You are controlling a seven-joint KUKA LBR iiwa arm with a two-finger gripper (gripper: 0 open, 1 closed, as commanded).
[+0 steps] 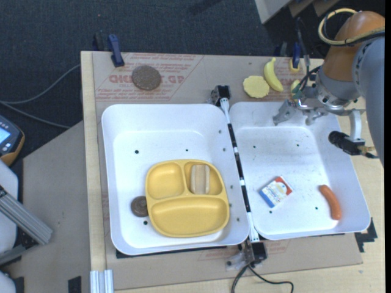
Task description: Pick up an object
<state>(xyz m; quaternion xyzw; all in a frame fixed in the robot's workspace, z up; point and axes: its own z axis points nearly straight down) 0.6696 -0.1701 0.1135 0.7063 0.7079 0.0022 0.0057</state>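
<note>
While the gripper [299, 112] hangs over the far edge of the right bin [305, 163], its two fingers are spread apart and nothing sits between them. They touch no object that can be made out.

From the jaws, a small blue and white packet [275, 192] lies toward six o'clock, well apart, on the bin floor. An orange sausage [330, 201] lies toward five o'clock, near the bin's right wall.

In the left bin [122, 139] a yellow divided plate [183, 212] holds a pale bread piece [200, 179] in its upper right compartment, and a brown cookie [140, 206] touches the plate at nine o'clock.

On the cardboard [183, 72] beyond the bins rest another cookie [146, 77], a yellow slice [256, 86] and a banana [272, 75]. Dark carpet [49, 17] surrounds the bench.
</note>
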